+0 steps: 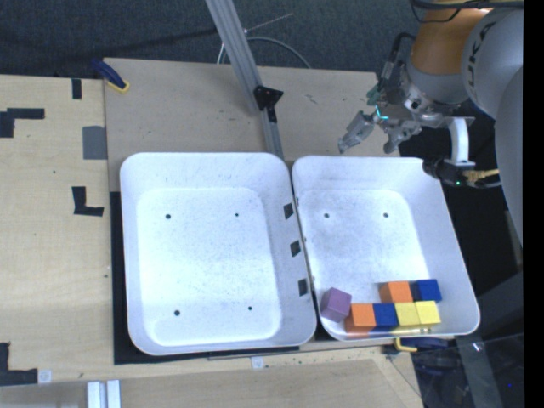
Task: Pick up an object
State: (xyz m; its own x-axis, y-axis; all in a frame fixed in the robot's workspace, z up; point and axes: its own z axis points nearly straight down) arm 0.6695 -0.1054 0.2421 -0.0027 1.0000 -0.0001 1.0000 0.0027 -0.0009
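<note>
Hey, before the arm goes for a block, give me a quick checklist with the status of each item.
1. Gripper open: ok, fingers spread, nothing between them.
2. Blocks reachable: ok, all sit in the right bin, near corner.
3. Easy target: ok, purple block sits slightly apart.
4. Other blocks separated: not ok, orange block and neighbours are packed touching.
5. Gripper above target: not ok, it hovers beyond the bin's far rim.
</note>
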